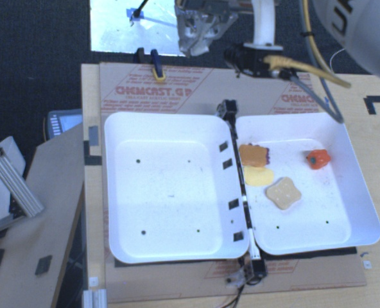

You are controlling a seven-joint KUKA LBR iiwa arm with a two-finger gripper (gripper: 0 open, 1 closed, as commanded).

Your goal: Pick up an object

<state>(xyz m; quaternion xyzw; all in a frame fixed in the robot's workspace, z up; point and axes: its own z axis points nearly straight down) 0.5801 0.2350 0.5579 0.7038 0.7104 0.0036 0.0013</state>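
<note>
The right bin (pixel 357 197) holds several small items. An orange-brown block with a purple edge (pixel 254 154) lies near the bin's left wall. Just below it rests a flat yellow piece (pixel 259 176), and a tan, cross-shaped biscuit-like piece (pixel 284 193) sits lower still. A small red-orange object (pixel 318 159) is at the upper right of the bin floor. My gripper (pixel 196 43) hangs high at the top of the view, above the bench's far edge and well away from both bins, with nothing visible between its fingers.
The left bin (pixel 113 191) has a bare white floor with small dark holes. Black clips join the two bins along the middle seam (pixel 232 165). A yellow clamp (pixel 158 69) sits at the board's far edge. Cables (pixel 305 76) trail from the arm over the right bin's top edge.
</note>
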